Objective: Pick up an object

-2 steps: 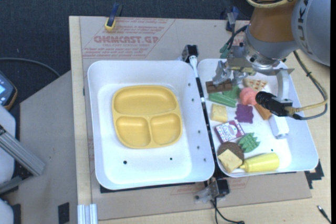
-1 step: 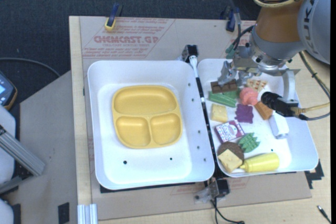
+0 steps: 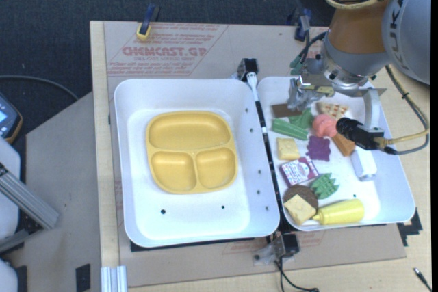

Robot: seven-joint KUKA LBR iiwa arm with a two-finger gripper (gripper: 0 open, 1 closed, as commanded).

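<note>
My gripper [image 3: 299,98] is low in the far left part of the right bin [image 3: 399,196]. It hangs just over a brown flat piece [image 3: 280,109] and the green toy [image 3: 291,126] lying beside it. A pink ball [image 3: 324,125] and a waffle piece [image 3: 333,109] lie just to its right. I see nothing held in the gripper. The arm's grey and orange wrist [image 3: 363,3] hides the bin's far right corner.
The right bin also holds a purple piece [image 3: 318,147], a yellow square [image 3: 288,148], a purple packet [image 3: 299,171], an orange carrot [image 3: 344,143], a white cylinder [image 3: 365,165], a green leaf [image 3: 325,184] and a yellow bottle [image 3: 340,212]. A yellow divided plate [image 3: 191,150] lies in the left bin [image 3: 130,167].
</note>
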